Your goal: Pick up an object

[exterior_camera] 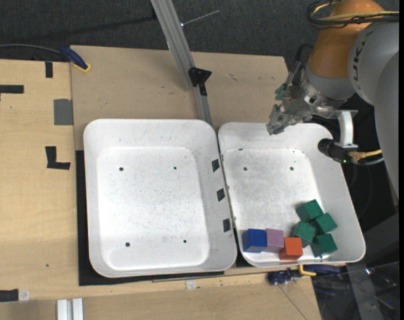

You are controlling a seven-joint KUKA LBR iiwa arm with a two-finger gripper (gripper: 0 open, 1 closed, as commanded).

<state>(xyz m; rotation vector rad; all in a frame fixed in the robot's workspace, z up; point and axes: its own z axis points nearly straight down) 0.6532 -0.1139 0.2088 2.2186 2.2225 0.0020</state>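
Observation:
My gripper [279, 124] hangs over the far rim of the right bin [269, 179], with nothing visible between its fingers. Small blocks lie clustered in that bin's near right corner: a blue block [255, 239], a lilac block [275, 239], an orange block [293, 247] and several green blocks [315, 225]. The gripper is far from them, at the opposite end of the bin.
The left bin [149, 192] sits beside the right one. A slanted metal rail [179, 42] with a black clamp runs down to the gap between the bins. Black tape marks and a grey patch lie on the bench at the left.

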